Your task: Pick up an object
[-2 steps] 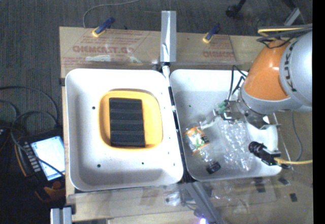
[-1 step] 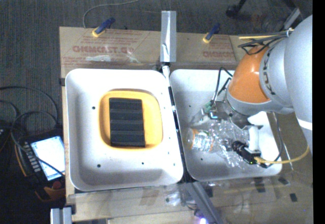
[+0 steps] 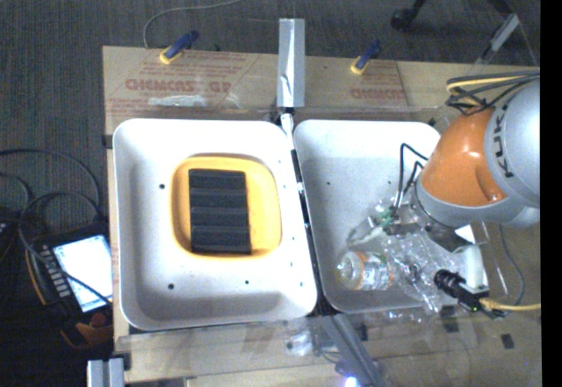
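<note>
A crumpled clear plastic bottle [image 3: 386, 267] with an orange-and-white label lies in the right bin [image 3: 338, 166], near its front. My gripper [image 3: 397, 220] hangs over the bottle's rear end, under the orange wrist band, close to or touching the clear plastic; which of the two I cannot tell. In the left bin [image 3: 140, 166] rests a yellow dish [image 3: 180, 210] with a black ridged block [image 3: 219, 211] lying on it, far from the gripper.
The arm's grey and orange body covers the right bin's right side. A metal divider post [image 3: 291, 69] stands behind the bins. Two blue-and-yellow clamps [image 3: 178, 46] hold the cardboard at the back.
</note>
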{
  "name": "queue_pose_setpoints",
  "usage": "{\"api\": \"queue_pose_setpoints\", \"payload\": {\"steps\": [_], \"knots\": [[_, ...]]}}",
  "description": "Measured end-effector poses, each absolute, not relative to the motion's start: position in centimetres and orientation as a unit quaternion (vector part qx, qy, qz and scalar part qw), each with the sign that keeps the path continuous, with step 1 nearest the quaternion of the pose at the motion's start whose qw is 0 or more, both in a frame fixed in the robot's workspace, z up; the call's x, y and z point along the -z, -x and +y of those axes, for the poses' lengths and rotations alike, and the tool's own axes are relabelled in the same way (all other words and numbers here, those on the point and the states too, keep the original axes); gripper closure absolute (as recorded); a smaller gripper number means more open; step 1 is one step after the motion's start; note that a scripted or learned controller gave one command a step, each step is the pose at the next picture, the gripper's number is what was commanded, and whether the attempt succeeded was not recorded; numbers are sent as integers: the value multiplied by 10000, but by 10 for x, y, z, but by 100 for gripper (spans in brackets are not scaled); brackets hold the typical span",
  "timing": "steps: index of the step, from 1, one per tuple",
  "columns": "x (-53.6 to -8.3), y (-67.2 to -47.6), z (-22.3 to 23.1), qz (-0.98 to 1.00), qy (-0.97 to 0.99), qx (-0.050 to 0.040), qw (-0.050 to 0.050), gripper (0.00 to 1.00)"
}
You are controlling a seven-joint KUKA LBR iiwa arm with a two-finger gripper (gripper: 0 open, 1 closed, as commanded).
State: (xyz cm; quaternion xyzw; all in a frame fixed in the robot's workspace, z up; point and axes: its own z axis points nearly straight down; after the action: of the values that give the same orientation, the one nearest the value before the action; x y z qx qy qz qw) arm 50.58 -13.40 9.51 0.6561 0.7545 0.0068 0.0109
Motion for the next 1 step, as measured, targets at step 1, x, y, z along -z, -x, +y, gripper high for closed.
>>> {"api": "queue_pose_setpoints", "payload": {"steps": [1], "knots": [[-114,-534,-178,7801,-6257,-5,-2,0]]}}
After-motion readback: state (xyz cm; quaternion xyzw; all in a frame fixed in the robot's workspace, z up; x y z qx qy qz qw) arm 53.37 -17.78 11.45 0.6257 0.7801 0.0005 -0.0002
